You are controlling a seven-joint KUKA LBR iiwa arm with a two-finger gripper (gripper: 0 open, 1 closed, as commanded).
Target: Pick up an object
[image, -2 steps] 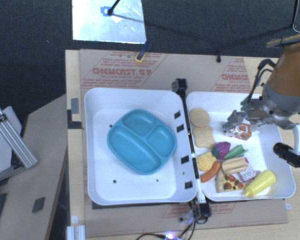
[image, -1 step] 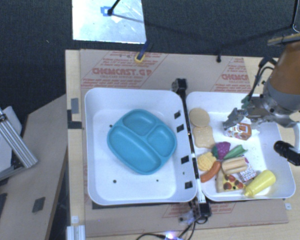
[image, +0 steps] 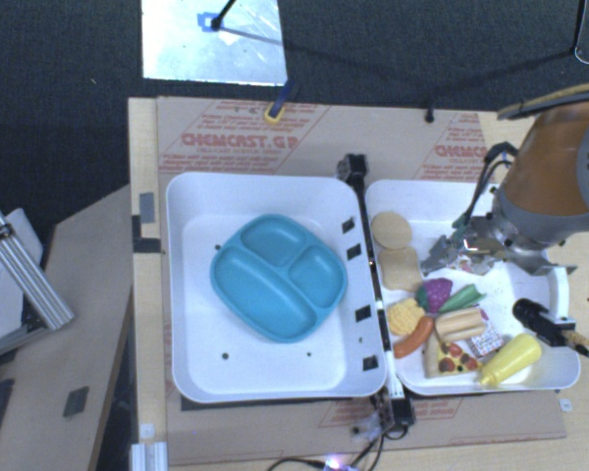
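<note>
The right bin (image: 412,199) holds a heap of toy food: a round tan cookie (image: 391,230), a beige bread slice (image: 400,268), a purple eggplant with a green stem (image: 442,292), yellow corn (image: 405,316), an orange carrot (image: 413,337), a hot dog (image: 460,323), a pizza slice (image: 449,358) and a yellow bottle (image: 510,359). My gripper (image: 450,253) hangs low over the middle of this bin, just above the eggplant and right of the bread. The grey arm with its orange band (image: 562,160) reaches in from the right.
The left bin (image: 191,214) holds a blue divided plate (image: 278,276). A black divider (image: 365,263) runs between the two bins. A black cable and fitting (image: 542,322) lie over the right bin's right side. Both bins rest on a cardboard sheet (image: 245,135).
</note>
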